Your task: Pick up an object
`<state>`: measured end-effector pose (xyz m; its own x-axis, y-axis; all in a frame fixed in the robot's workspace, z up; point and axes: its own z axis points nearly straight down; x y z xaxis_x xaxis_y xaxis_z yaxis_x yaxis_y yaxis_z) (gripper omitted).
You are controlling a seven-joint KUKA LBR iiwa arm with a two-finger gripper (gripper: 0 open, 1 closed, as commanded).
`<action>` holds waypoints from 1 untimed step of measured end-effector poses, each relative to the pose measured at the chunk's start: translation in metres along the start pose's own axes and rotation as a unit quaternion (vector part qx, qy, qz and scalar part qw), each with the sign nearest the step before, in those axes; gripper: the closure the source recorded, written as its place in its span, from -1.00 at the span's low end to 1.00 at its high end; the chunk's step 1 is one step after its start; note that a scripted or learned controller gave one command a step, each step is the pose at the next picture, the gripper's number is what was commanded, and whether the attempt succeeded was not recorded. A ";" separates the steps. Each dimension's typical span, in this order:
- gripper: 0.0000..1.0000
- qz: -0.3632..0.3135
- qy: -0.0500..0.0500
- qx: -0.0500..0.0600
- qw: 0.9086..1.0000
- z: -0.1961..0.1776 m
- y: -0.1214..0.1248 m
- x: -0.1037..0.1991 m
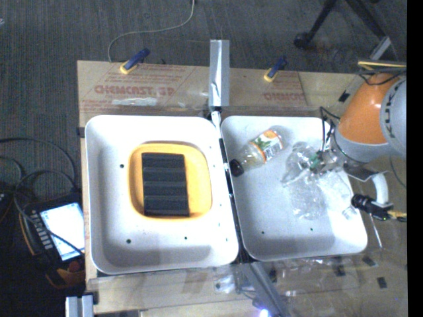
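gripper at right of frame, low over right bin, among crumpled clear plastic; whether open or closed: cannot tell. grey arm with orange band enters from right edge. plastic bottle with orange-green label and black cap lies on side in upper left part of right bin, just left of crumpled plastic. left bin holds yellow tray with black ribbed block at centre. two blue-yellow clamps on bench board along top.
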<state>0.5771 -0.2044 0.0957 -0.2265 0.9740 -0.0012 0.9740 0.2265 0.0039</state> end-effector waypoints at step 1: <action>1.00 0.000 0.001 0.000 1.000 -0.009 0.000 0.001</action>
<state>0.5771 -0.2034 0.1042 -0.2269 0.9739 0.0003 0.9739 0.2269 0.0037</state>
